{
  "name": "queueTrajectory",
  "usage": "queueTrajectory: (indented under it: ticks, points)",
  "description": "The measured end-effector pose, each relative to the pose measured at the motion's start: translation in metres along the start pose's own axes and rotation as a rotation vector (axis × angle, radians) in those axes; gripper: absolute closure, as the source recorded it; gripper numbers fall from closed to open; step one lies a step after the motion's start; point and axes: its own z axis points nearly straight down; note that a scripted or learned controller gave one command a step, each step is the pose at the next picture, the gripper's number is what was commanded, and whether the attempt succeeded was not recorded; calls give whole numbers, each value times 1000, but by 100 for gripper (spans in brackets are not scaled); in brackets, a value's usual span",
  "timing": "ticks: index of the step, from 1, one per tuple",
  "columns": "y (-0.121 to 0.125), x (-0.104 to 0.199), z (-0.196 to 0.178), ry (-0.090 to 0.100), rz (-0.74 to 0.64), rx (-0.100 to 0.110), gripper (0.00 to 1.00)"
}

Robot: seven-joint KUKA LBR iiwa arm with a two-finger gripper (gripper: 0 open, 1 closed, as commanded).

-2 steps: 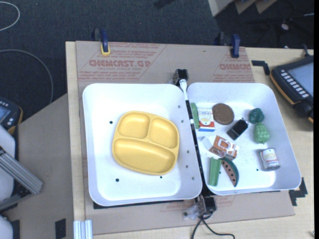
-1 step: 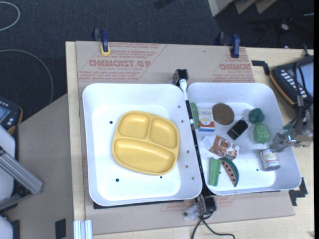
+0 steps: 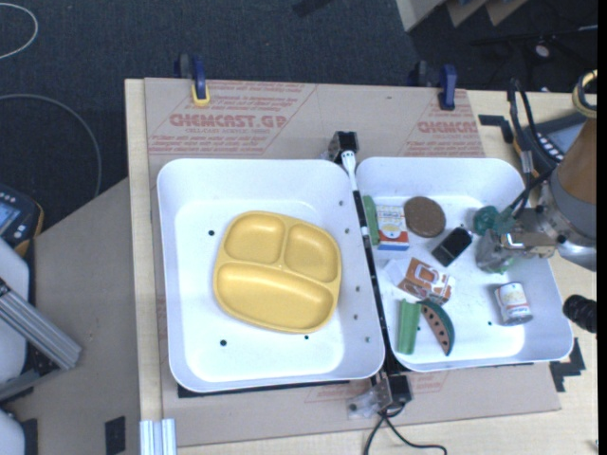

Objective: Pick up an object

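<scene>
A small teal rounded object (image 3: 487, 220) lay near the three o'clock wall of the right-hand shallow white bin (image 3: 446, 169), touching or just beside the metal gripper (image 3: 501, 246) of the grey arm (image 3: 579, 188), which reached in from three o'clock. Whether anything sat between the tips could not be told, nor how far apart the fingers stood; they were lost against the clutter.

Just at seven o'clock of the gripper lay a black rectangular block (image 3: 452, 245); at six o'clock stood a small white-labelled can (image 3: 513, 301). Further toward nine o'clock sat a brown round disc (image 3: 425, 216), a green-and-white carton (image 3: 390, 226), an orange patterned packet (image 3: 424, 281), a green stick (image 3: 408, 325) and a watermelon-slice toy (image 3: 439, 324).

The likely risk was a glancing close: with the teal piece pressed toward the bin wall, the gripper might nudge it aside or catch the wall instead.

The left white bin (image 3: 180, 254) held a yellow divided plate (image 3: 278, 271), on the brown board worktop (image 3: 237, 112).
</scene>
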Motion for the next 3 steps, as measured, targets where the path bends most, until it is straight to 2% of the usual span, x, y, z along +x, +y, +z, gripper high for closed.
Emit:
queueTrajectory:
  ticks: [1,2,3]
  points:
    - [0,51,-27,-1,4,1,100]
    - [0,48,-36,-3,9,0,100]
    - [-1,167,11,4,-3,15,100]
